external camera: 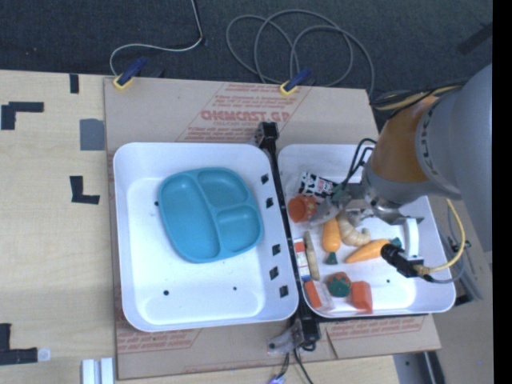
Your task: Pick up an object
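The right bin [436,294] holds several toy foods. Among them are an orange-red round piece [300,208], an orange oval piece [331,235], a cream curved piece [354,232], a carrot [370,251], a red block [362,296] and a green-and-red piece [339,285]. A black-and-white patterned item [316,186] lies at the bin's back left. My gripper [350,208] is low inside this bin, just above the cream piece and the orange oval. The wrist hides its tip.
The left bin [132,182] holds a blue divided plate [212,213]. A thin stick [308,256] and a red-and-white item [313,295] lie along the right bin's left wall. A black divider [276,206] separates the bins. Cables loop behind on the dark floor.
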Controlling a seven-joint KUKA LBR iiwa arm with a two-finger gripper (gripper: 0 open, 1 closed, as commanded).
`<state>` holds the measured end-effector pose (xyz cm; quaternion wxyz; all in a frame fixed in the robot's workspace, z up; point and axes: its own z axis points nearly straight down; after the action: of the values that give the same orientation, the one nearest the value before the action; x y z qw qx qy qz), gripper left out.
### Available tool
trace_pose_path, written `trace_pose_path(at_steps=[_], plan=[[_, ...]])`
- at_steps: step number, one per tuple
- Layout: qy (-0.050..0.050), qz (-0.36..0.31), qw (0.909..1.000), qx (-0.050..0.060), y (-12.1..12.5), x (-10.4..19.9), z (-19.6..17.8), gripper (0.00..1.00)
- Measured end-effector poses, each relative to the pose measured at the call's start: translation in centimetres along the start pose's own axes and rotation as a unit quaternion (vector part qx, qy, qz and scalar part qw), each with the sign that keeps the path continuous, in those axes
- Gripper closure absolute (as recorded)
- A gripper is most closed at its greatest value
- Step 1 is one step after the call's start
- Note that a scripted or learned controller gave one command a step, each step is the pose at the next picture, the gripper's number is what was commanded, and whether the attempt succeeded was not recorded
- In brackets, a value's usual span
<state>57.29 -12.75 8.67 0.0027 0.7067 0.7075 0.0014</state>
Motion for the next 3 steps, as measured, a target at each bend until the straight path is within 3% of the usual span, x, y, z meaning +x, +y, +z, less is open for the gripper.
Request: trace_pose_path(at_steps=[1,2,3], plan=[[-0.001,0.000,1.0000,-0.002,0.1,-0.1,-1.1,1.00],[0.001,-0.001,1.0000,0.002,0.2,7.7,-9.8,1.00],[0.001,0.000,1.0000,0.003,0.2,7.6,-9.7,0.00]])
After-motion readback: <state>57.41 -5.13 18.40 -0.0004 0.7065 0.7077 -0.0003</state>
